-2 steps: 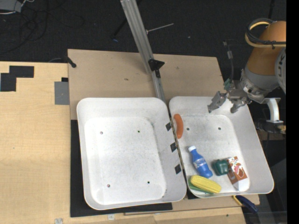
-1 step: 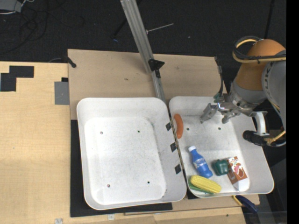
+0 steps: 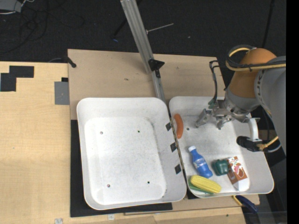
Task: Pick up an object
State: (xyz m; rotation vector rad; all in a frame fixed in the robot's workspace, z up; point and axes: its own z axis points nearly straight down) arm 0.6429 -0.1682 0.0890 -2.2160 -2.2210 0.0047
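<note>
- A grey robot arm with an orange band [image 3: 245, 78] is reaching in from the right over the right bin [image 3: 261, 183].
- Its gripper [image 3: 211, 119] is hovering over the far half of that bin, its two fingers spreading apart and gripping nothing.
- An orange sausage-shaped toy [image 3: 178, 125] is lying along the right bin's left wall.
- A blue bottle [image 3: 200, 162] is lying near the bin's middle.
- A yellow corn cob [image 3: 204, 184] is resting at the near edge.
- A dark green object [image 3: 221, 166] and a small red-and-white carton [image 3: 237, 171] are sitting touching near the near right corner.
- The left bin [image 3: 88, 108] is sitting beside it.
</note>
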